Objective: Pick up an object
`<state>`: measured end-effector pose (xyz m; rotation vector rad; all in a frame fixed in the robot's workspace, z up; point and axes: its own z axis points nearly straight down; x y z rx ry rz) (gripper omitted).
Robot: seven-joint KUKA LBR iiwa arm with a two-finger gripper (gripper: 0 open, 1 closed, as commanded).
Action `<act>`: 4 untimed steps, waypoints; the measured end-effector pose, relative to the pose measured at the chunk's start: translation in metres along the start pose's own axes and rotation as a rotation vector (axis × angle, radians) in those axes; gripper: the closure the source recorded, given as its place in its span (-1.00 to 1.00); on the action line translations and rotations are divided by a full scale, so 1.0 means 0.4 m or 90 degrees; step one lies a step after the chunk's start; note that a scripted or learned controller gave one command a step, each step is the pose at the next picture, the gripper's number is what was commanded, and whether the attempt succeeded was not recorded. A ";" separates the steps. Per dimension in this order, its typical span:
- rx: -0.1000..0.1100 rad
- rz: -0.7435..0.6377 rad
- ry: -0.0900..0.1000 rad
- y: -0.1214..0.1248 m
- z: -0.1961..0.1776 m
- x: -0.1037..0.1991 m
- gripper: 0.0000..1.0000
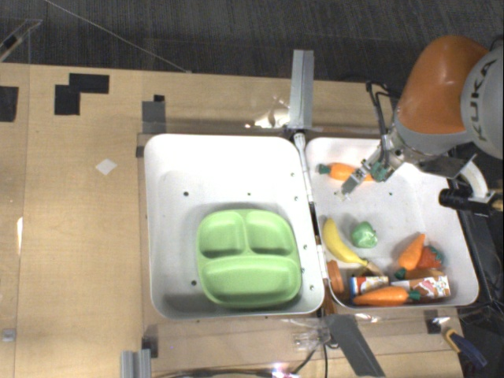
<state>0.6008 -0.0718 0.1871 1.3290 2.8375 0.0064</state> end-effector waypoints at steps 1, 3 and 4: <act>0.000 0.006 0.000 0.035 0.001 0.005 -1.00; 0.002 0.140 0.001 -0.178 0.226 0.074 -1.00; -0.002 0.140 -0.001 -0.174 0.199 0.072 1.00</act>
